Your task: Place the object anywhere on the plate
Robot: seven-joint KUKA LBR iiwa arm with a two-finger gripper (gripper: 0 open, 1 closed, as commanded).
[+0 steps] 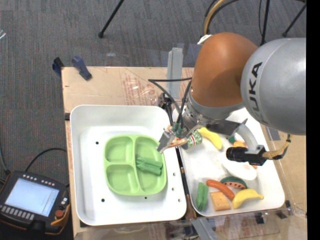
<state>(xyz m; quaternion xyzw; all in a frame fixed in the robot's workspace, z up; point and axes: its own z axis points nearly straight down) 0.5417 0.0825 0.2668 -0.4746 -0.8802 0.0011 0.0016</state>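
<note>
Since a green bean-like piece [149, 165] already lay at 3 o'clock on the plate [120, 176], little seemed left, and the gripper [170, 140] hung released above its rim.

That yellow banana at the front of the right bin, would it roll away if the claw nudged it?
Probably not far. The banana is curved, so it would likely spin or rock rather than roll straight. It looks like a light plastic toy, so it may slide on the smooth white bin. The cheese wedge beside it could block it.
</note>
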